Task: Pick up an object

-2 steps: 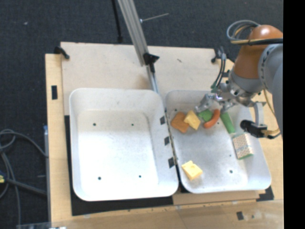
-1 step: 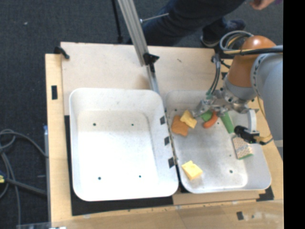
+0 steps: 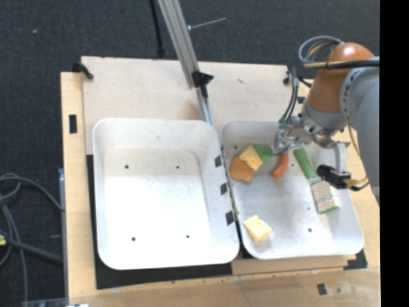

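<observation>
Hovering low in the right bin (image 3: 348, 235), gripper (image 3: 283, 147) too blurry to tell how it's set. Sitting right under it at 6 o'clock: small orange carrot-like piece (image 3: 280, 165), long axis running roughly 12 to 6. Crowding at 9 o'clock: green block (image 3: 264, 153), yellow wedge (image 3: 250, 158), orange chunk (image 3: 240, 170). Lying at 4 o'clock: green-handled brush (image 3: 314, 179). Probably risking a bump on that green block.

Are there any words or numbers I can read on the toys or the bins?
No readable text in the camera view.
The speckled block at the end of the green handle has a dotty pattern, too blurred to tell whether it is print.
The yellow block, orange piece and white bins show no marks.
</observation>
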